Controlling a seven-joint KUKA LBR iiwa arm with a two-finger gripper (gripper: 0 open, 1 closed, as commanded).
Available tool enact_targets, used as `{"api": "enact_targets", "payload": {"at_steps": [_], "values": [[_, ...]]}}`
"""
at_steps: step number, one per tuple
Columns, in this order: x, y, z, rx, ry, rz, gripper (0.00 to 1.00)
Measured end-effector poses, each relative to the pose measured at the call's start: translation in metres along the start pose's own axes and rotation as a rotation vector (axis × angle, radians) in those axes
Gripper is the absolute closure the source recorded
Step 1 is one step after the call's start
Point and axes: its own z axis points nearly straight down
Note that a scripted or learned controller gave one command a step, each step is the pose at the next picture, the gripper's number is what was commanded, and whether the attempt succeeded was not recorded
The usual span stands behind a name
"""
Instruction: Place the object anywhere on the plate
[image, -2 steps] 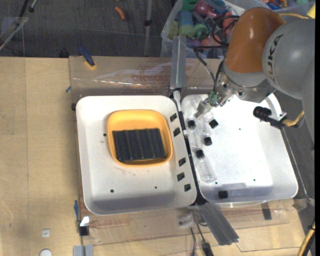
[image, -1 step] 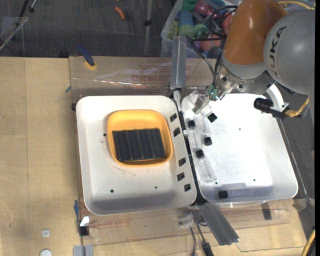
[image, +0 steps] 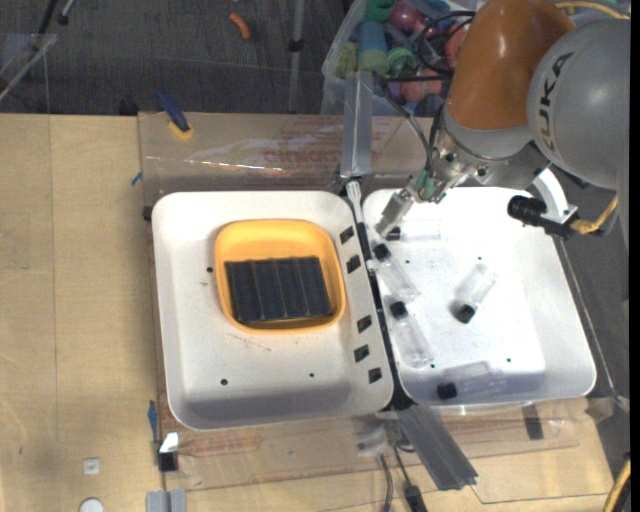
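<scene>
Landmark: the yellow plate (image: 278, 274) is taken as reference; it sits in the left bin (image: 190, 380) with a dark ribbed insert (image: 278, 288) lying flat on it.

Object: several small clear vials with dark caps lie in the right bin (image: 560, 370), all to the right of the plate; one (image: 473, 293) lies well apart from it, others (image: 392, 212) lie nearer, just past the divider between the bins; which one is meant cannot be told.

Step in hand: judged to be the approach for picking; nothing has yet been set on the plate.

Gripper: the gripper (image: 432, 187) is seen up and to the right of the plate, above the far edge of the right bin; its opening cannot be told; no object is seen in it.

Next move: a descent onto one vial is called for, then a carry leftward across the divider to the plate.
</scene>
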Motion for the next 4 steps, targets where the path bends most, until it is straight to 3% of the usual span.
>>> {"api": "enact_targets", "payload": {"at_steps": [1,2,3,4], "values": [[-0.052,-0.046,0.005,0.002,0.002,-0.076,0.0],[-0.086,-0.078,-0.042,-0.001,-0.003,-0.305,0.0],[-0.154,-0.139,-0.048,-0.001,-0.004,-0.522,0.0],[-0.156,-0.138,-0.061,-0.007,-0.012,-0.519,1.0]]}}
